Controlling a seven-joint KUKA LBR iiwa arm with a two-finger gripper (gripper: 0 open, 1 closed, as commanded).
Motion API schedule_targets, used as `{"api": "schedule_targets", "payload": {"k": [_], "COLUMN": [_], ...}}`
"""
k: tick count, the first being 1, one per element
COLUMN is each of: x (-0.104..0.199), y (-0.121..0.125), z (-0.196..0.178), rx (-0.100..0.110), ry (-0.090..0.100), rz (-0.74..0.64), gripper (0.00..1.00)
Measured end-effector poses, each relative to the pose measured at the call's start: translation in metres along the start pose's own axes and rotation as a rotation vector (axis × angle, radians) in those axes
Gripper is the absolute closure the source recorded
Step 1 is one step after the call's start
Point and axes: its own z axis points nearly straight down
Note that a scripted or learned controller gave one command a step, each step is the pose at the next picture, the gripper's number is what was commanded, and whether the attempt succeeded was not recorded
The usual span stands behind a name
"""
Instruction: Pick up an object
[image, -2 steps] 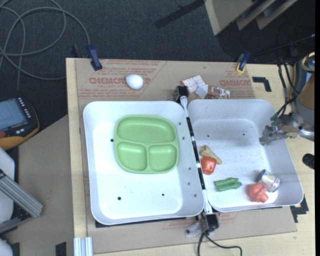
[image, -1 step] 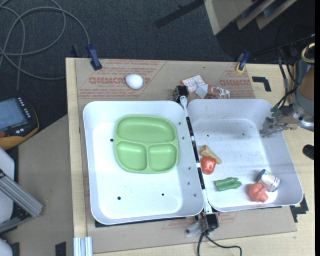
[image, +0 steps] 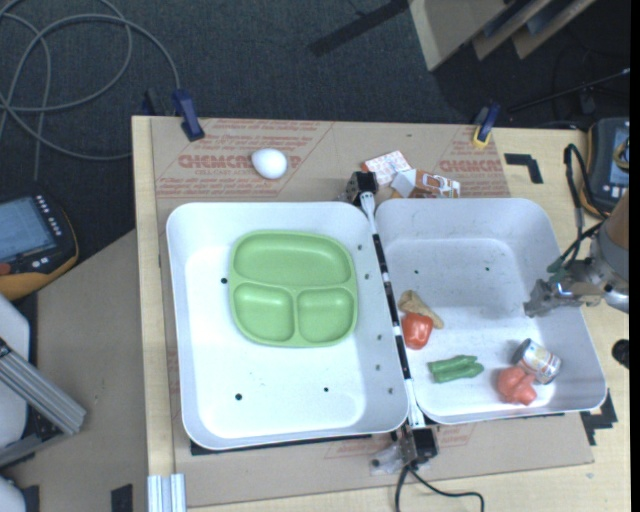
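The right bin (image: 470, 225) has open floor along its far edge and middle. Near its front edge lie a green bean (image: 456, 369), red tomato (image: 515, 385) and small can (image: 538, 360); a pepper (image: 417, 328) sits at its left edge.

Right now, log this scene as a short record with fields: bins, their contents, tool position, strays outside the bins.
left bin: green tray with three compartments
right bin: tan piece, red pepper, green pod, red lump, small can
tool: at the right bin's right rim, above the can, touching no item
outside bins: white egg, wrappers on the bench
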Motion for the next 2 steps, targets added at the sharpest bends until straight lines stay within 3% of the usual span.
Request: {"api": "schedule_targets", "payload": {"k": [1, 2], "x": [0.009, 0.001], "y": [-0.005, 0.027], "z": [-0.059, -0.037], "rx": [-0.004, -0.004], "ry": [-0.002, -0.002], "rz": [-0.001, -0.002], "gripper": [1.0, 1.0]}}
